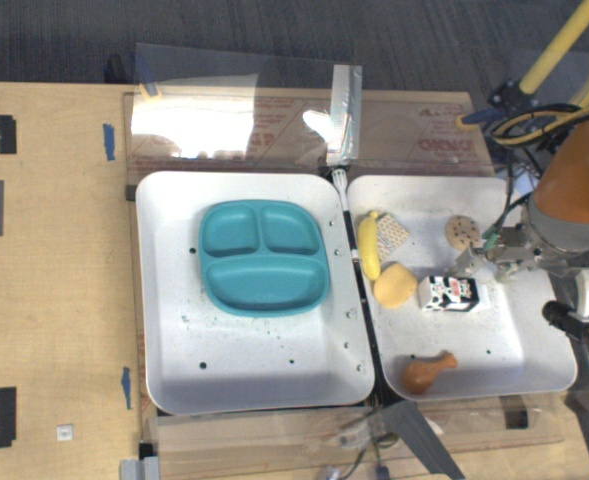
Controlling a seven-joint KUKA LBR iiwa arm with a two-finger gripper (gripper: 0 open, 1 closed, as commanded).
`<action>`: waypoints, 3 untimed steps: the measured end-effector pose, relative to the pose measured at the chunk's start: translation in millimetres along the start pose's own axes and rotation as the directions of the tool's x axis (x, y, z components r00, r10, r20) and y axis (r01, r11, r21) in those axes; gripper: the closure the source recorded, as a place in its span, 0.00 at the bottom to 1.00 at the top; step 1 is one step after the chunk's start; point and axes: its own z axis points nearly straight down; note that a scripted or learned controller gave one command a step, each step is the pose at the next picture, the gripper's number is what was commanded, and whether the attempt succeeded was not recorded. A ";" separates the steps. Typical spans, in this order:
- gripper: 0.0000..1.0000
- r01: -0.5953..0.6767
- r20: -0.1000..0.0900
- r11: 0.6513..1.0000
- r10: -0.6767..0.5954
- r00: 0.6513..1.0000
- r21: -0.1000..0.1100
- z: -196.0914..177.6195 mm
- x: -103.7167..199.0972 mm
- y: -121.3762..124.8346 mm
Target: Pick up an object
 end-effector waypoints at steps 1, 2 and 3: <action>0.00 0.248 0.007 0.969 -0.248 0.969 0.003 -63.4 10.9 -79.0; 0.00 0.030 0.010 1.000 -0.030 1.000 -0.003 -17.6 -0.8 -84.5; 0.00 0.272 0.011 0.962 -0.272 0.962 0.000 -86.1 -0.7 -79.4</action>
